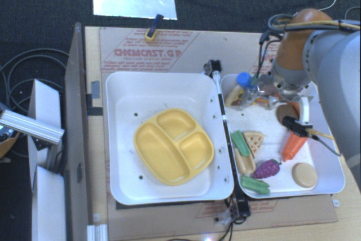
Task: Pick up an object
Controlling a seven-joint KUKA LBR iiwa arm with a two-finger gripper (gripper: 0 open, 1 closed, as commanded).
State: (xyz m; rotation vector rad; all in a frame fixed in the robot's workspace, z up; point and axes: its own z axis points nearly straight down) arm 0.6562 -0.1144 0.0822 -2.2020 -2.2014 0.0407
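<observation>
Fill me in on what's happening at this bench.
A grey robot arm reaches in from the right over the right bin, its end effector low at the bin's far end, among the toy food near a blue piece. Nothing can be seen held. Nearer the camera in the same bin lie an orange carrot, purple grapes, a cracker and a tan cookie. The left bin holds a yellow divided plate.
</observation>
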